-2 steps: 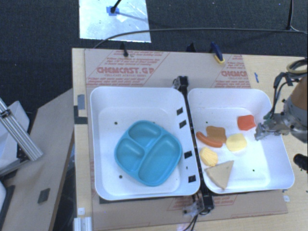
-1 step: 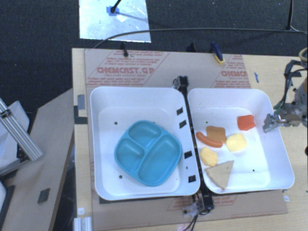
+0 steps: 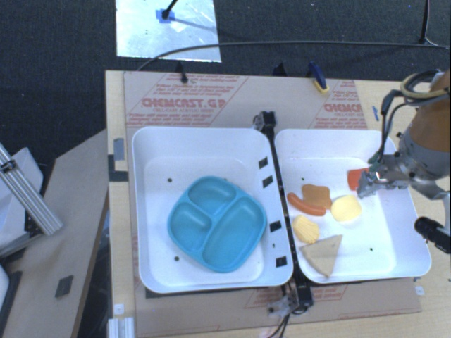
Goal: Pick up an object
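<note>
Red block (image 3: 356, 178) in right bin (image 3: 402, 259), upper right, touching gripper (image 3: 368, 186). Fingers: can't tell if spread or pinching. Nearby: yellow round (image 3: 346, 208), sausage (image 3: 306, 204), toast (image 3: 316, 195), chip (image 3: 305, 228), tan wedge (image 3: 323, 255). Left bin (image 3: 151, 189) w/ blue tray (image 3: 216, 222).

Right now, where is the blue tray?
The blue tray lies in the left bin, toward its middle, across the divider from the food pieces.

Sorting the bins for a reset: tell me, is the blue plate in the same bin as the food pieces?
No, the blue plate lies in the left bin, while the food pieces lie in the right bin.
</note>
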Robot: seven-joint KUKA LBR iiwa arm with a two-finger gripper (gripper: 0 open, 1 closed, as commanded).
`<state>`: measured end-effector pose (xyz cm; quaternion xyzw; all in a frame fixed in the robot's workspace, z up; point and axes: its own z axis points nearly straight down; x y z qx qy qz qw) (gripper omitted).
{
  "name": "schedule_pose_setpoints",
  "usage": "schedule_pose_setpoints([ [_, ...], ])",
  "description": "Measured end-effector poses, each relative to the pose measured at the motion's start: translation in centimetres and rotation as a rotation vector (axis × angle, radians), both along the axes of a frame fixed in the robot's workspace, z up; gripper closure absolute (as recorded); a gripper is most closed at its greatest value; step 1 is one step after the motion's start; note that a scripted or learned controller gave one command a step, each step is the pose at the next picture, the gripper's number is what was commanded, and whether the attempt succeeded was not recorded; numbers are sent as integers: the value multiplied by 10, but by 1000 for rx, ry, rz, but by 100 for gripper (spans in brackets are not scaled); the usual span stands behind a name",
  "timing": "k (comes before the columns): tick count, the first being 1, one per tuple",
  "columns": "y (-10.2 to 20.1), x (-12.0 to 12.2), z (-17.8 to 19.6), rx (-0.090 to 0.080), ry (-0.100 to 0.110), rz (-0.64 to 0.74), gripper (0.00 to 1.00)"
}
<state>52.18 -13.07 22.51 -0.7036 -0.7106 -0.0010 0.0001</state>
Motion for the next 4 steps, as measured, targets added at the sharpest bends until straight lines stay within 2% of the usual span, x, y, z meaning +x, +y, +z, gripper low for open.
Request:
schedule_pose_setpoints([
  [1,54,2,11,-1,-1,0,100],
  [2,103,-5,2,0,1,0,100],
  [3,161,1,-7,0,0,1,100],
  [4,211,6,4,0,-1,0,100],
])
